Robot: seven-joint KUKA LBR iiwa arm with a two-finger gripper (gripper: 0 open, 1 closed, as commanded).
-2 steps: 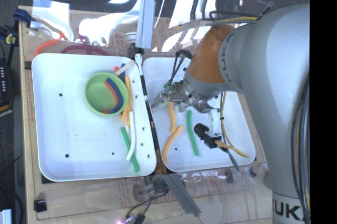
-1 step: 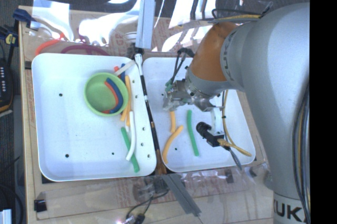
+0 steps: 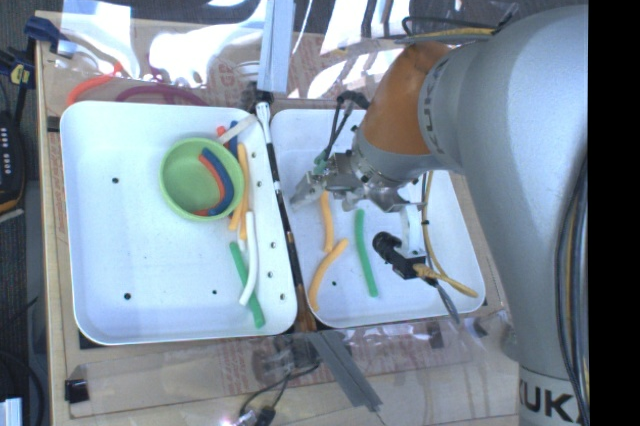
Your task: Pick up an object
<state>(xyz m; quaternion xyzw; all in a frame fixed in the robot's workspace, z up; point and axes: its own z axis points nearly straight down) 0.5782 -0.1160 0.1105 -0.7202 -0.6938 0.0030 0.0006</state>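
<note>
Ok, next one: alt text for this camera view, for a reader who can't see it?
A grey robot arm reaches from the right over the right bin, its gripper low above orange and green sticks. The left bin holds a green bowl with more sticks along its right edge.

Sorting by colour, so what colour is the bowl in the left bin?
Green bowl, clearest in the camera view.
</note>
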